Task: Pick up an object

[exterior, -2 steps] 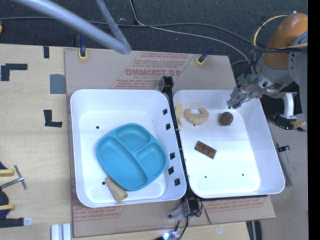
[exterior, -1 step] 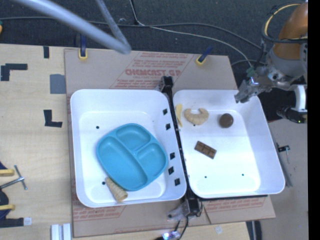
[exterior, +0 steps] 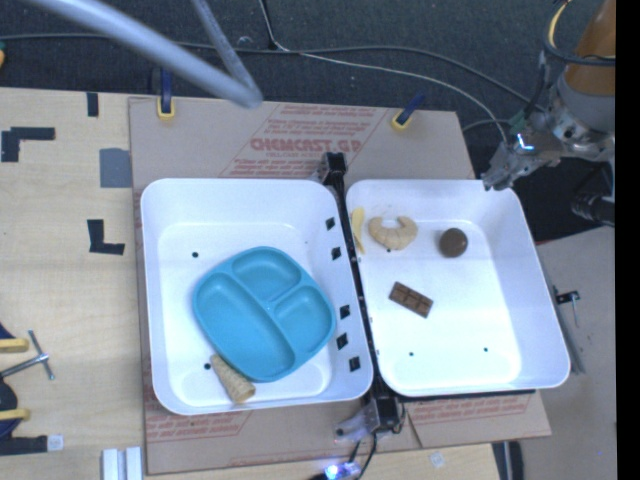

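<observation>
While the arm (exterior: pixel 585 63) hangs past the right bin's (exterior: pixel 530 258) far corner, its gripper (exterior: pixel 497 178) too blurred to read, a blue plate (exterior: pixel 262 310) fills the left bin (exterior: pixel 160 268); right bin holds croissant (exterior: pixel 393 232), chocolate bar (exterior: pixel 410 299), brown ball (exterior: pixel 453 242).

This looks like a robotics lab or test cell. A wooden bench (exterior: pixel 60 268) carries black tape marks (exterior: pixel 98 236) and a printed cardboard sheet (exterior: pixel 300 138) held by yellow clamps (exterior: pixel 166 106). Two white bins (exterior: pixel 160 208) sit side by side on the sheet, joined by black clips. Cables (exterior: pixel 420 63) run across dark carpet behind the bench. A grey metal pole (exterior: pixel 120 23) slants overhead. The arm (exterior: pixel 585 58) stands at the right. Toy food in the bins, such as a croissant (exterior: pixel 393 232), suits a grasping trial.
</observation>
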Robot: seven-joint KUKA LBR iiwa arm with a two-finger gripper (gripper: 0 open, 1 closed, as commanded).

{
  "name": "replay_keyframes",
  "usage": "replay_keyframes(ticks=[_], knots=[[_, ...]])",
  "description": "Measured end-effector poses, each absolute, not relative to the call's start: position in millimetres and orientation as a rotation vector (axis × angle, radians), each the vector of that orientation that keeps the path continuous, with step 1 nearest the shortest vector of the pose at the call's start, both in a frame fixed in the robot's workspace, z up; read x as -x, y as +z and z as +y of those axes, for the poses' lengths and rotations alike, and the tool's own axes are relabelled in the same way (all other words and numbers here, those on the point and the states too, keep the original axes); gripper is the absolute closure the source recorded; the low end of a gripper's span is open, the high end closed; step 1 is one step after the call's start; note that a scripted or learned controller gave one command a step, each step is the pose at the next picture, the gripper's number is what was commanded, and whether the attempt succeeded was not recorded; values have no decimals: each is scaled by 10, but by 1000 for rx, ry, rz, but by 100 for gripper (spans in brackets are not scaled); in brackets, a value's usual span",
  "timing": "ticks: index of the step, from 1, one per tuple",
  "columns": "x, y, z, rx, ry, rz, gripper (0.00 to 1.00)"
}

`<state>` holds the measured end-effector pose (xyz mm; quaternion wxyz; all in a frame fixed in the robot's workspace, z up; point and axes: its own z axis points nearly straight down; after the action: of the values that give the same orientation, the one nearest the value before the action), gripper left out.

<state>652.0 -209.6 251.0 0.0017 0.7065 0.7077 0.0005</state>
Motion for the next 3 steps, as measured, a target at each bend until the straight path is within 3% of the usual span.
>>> replay_keyframes(ticks=[3], knots=[[-6284,2316,-737,-2218,-2,2229,100]])
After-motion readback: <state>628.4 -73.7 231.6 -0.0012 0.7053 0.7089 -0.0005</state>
